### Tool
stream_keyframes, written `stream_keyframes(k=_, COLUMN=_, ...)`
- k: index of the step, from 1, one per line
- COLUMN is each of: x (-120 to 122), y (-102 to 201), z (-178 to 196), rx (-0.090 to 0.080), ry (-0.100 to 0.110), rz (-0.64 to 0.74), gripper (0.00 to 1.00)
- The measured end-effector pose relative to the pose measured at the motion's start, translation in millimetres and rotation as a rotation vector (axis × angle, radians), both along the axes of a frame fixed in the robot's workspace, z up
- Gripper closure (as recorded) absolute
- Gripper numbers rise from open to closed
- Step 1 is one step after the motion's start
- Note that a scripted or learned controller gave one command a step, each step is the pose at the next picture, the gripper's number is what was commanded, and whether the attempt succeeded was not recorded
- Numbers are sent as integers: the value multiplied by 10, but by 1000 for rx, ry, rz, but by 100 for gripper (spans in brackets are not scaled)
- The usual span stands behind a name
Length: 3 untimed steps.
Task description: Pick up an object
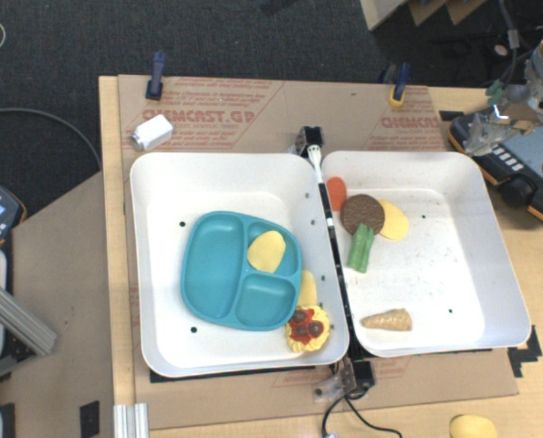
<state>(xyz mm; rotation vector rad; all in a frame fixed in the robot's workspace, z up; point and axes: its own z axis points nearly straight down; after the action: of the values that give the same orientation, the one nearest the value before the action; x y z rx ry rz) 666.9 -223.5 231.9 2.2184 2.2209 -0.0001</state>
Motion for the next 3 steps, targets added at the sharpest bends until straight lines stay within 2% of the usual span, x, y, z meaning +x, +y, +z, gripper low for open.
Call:
stream_keyframes(k=2, x=1, y=0, z=-3, rx=0, ry=-1, rz=0, gripper=100)
stream_keyframes(k=3, x=-726, y=176, z=773, rx=1, ry=-2, rz=-2, gripper=100)
